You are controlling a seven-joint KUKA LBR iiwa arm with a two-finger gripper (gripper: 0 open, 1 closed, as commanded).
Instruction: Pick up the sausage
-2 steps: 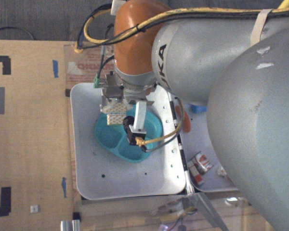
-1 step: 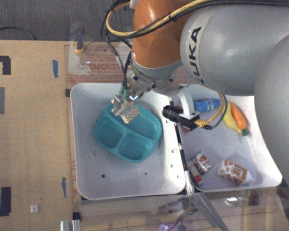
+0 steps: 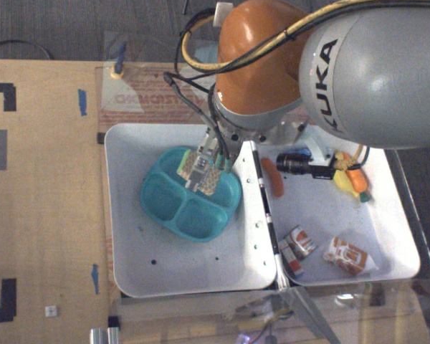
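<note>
**A:** Logged gripper (image 3: 204, 169) low over the teal plate (image 3: 190, 210). Spread or pressed together?

**B:** Cannot tell from this slant. Nothing seen pinched.

**A:** Sausage (image 3: 272, 178)?

**B:** Found just right of the plate, across the two bin walls, in the right bin (image 3: 344, 221). Lying flat, lengthwise along that bin's wall (image 3: 266, 221) nearest the plate. Appears almost touching the wall, though partly shaded by the wrist, so not certain.

**A:** Failure modes from here?

**B:** First, closing at the present spot: would catch plate rim or air, not the target. Needs shifting right, away from the plate.

**A:** Second?

**B:** Descending too near the wall on the plate's side. Likely to strike the rim, or to nudge the sausage so it rolls off along the floor instead of seating.

**A:** Third?

**B:** Gripping along the length rather than across: round, smooth, probably slippery, apt to squirt out on closure.

**A:** Neighbours?

**B:** Yellow-orange toy (image 3: 351, 180) and two packets (image 3: 299, 242), all farther right of the plate than the sausage. Low risk of a wrong grab unless overshooting.
</note>
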